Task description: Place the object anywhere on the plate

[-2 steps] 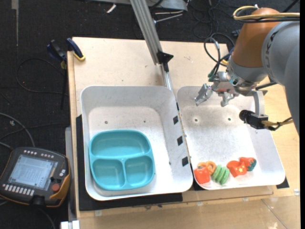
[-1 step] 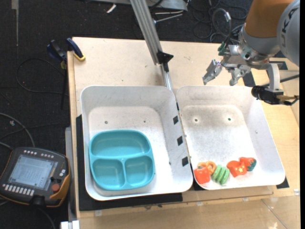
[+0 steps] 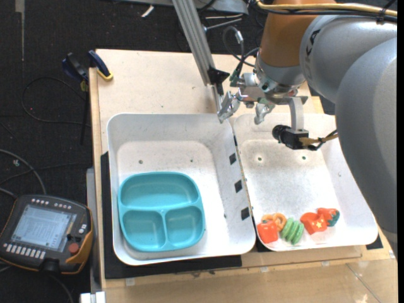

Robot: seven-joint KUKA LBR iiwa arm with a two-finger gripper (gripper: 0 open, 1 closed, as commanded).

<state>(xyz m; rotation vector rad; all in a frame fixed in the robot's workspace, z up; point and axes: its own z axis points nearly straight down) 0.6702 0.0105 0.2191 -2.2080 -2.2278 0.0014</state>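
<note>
Plate (image 3: 161, 218), turquoise and three-sectioned, sits in your left bin (image 3: 126, 134). Farther right, your gripper (image 3: 245, 111) hangs spread and unladen over the bins' far rims, well apart from the toy food (image 3: 297, 225) along the right bin's (image 3: 297, 169) near edge.

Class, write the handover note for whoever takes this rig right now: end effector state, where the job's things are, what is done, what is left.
End effector: open, holding nothing, raised over the far edge where the two bins meet.
Plate: teal, three compartments, in the left bin, nothing on it.
Toy food: red-and-orange piece, green piece and red piece, clustered at the right bin's near edge.
Done: nothing placed.
Left: pick one object, carry it across, set it on the plate.
</note>
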